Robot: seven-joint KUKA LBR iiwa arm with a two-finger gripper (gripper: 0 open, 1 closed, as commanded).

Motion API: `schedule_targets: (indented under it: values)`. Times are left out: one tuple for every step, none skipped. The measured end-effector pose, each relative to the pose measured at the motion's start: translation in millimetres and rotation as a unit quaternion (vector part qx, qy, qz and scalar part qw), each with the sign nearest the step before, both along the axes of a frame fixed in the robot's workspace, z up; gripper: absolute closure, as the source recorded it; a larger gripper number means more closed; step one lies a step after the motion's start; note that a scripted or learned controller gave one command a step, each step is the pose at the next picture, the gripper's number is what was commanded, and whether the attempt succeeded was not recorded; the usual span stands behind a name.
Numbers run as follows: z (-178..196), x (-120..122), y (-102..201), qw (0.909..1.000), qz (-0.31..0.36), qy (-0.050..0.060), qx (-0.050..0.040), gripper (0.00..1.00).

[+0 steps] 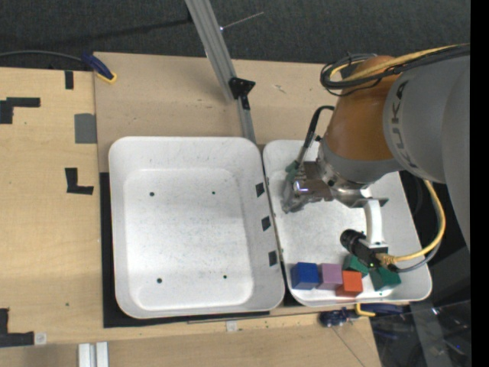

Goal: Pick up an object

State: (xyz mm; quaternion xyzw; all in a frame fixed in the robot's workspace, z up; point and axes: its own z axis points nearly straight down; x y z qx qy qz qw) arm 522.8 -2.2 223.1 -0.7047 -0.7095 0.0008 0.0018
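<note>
Start with the bench, which carries two shallow white bins set side by side so that objects can pass from one to the other. The left bin lies bare in its floor. The right bin holds every candidate for the pick.

The arm reaches in from the right and bends down over the right bin, its orange band above the wrist. The tool hangs low near the bin's upper left corner, close to the wall shared with the left bin. You cannot tell from this view whether the tool is released or clenched, and nothing is visibly gripped.

Note the objects: they cluster along the near edge of the right bin, well apart from the tool. A blue block sits just beside a purple block; an orange block and a green piece follow.
</note>
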Motion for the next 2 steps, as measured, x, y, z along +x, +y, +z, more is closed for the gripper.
schedule_targets:
  values:
    - [6, 2, 47, 1.0000, 0.000, -0.001, 0.0000, 1.00]
    - [1, 17, 92, 1.0000, 0.000, -0.001, -0.0002, 1.00]
